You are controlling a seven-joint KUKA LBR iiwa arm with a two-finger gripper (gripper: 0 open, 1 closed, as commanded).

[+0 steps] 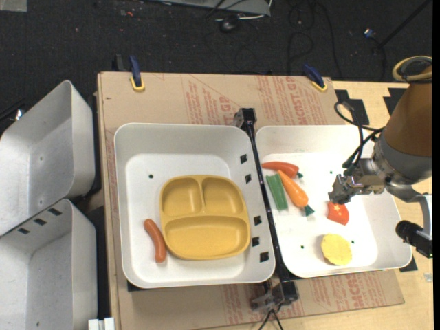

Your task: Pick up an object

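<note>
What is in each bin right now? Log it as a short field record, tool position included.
left bin: yellow divided tray, with an orange sausage beside its left edge
right bin: red chili, green stick, carrot, red piece, yellow round piece
tool: low over the right bin, just above the red piece
contact with red piece: cannot tell
arm: reaching in from the view's right

Two white bins point(130, 184) on a cardboard-covered bench point(206, 95), spare white bins point(41, 150) at left
</note>
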